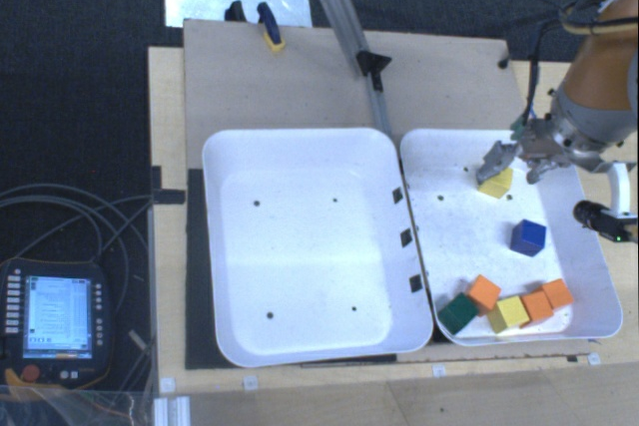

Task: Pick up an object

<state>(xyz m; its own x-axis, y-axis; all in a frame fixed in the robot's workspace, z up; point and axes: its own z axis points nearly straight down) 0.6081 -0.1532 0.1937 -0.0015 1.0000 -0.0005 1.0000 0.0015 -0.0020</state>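
Gripper over the yellow block, right bin.

I see the gripper (519, 162) spread wide in the right bin (591, 254), the yellow block (495, 183) just below its left finger, toward the bin's middle, not between the fingers. I judge a small shift that way is needed before closing. I can read no labels or writing.

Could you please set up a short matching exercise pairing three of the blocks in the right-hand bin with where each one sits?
Column one:
1. yellow block under the pincer
2. blue block
3. green block

Column two:
A. near corner of the right bin, beside the divide
B. far part of the bin, beneath the pincer
C. alone, mid-bin

Pairs: 1-B, 2-C, 3-A
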